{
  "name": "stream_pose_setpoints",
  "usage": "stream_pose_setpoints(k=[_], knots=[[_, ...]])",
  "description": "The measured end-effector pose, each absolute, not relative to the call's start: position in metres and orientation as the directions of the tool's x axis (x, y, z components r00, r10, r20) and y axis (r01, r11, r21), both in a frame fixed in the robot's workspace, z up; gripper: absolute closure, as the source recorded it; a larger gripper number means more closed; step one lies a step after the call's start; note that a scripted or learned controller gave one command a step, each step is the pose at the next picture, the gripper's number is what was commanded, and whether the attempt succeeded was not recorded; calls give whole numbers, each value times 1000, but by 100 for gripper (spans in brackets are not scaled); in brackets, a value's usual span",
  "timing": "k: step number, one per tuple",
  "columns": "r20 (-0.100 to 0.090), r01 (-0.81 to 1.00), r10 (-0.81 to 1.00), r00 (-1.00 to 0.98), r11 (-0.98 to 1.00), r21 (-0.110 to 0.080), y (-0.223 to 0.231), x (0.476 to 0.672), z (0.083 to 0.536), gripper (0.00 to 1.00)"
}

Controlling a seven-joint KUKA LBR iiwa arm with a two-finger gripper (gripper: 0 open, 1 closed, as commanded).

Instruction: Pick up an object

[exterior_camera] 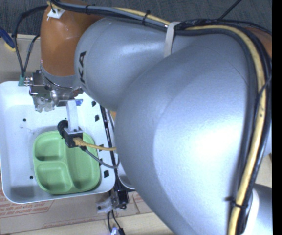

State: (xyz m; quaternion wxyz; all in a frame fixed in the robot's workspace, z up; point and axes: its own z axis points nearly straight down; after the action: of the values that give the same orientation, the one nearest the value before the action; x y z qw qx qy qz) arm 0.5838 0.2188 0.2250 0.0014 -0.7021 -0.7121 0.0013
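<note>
A light green divided tray (62, 169) with three compartments lies flat in the front half of the left white bin (8, 131). My gripper (45, 101) hangs over the back part of this bin, behind the tray and apart from it, under the orange wrist band (60, 38). Nothing shows in its grasp. A small blue piece (78, 102) peeks out just to the right of the gripper, mostly hidden by the arm.
The big grey arm (180, 121) covers the right bin and most of the view. A sliver of something orange (112, 114) shows at the arm's edge. Bare white bin floor lies left of the gripper and tray.
</note>
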Motion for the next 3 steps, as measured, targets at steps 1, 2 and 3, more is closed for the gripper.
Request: stream_pose_setpoints(k=[1,2,3], knots=[[0,1000,1000,-20,20,-5,219,584,235,100],[0,1000,1000,-9,9,0,218,622,263,100],[-2,1000,1000,-10,10,-1,217,656,216,100]])
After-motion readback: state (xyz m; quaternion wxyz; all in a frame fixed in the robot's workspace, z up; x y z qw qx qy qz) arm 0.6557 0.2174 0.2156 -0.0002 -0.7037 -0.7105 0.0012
